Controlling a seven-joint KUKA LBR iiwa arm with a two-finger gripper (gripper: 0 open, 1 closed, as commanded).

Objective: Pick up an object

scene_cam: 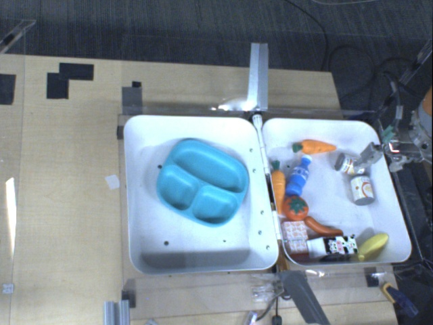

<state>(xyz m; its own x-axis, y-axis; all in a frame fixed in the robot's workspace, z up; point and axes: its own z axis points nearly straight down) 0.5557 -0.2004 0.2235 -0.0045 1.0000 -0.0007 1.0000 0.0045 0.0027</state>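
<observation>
The right bin [379, 212] holds several small items. An orange toy carrot [313, 147] lies at the back, with a blue bottle [298, 177] and a second carrot [278, 183] near the left wall. A red-orange tomato [295, 207], a brown sausage [323, 227], a red-and-white box [295, 233], a black-and-white bottle [335, 246] and a yellow piece [373, 244] crowd the front. A white can [362, 190] lies mid-right. My gripper [371, 154] reaches in over the right wall, just right of a small silver can [346, 163]. Nothing is visibly held.
The left bin [142, 242] holds a blue divided plate [201, 181]. A metal post [258, 73] rises behind the wall between the bins. Cables and dark gear [406, 114] sit to the right of the right bin.
</observation>
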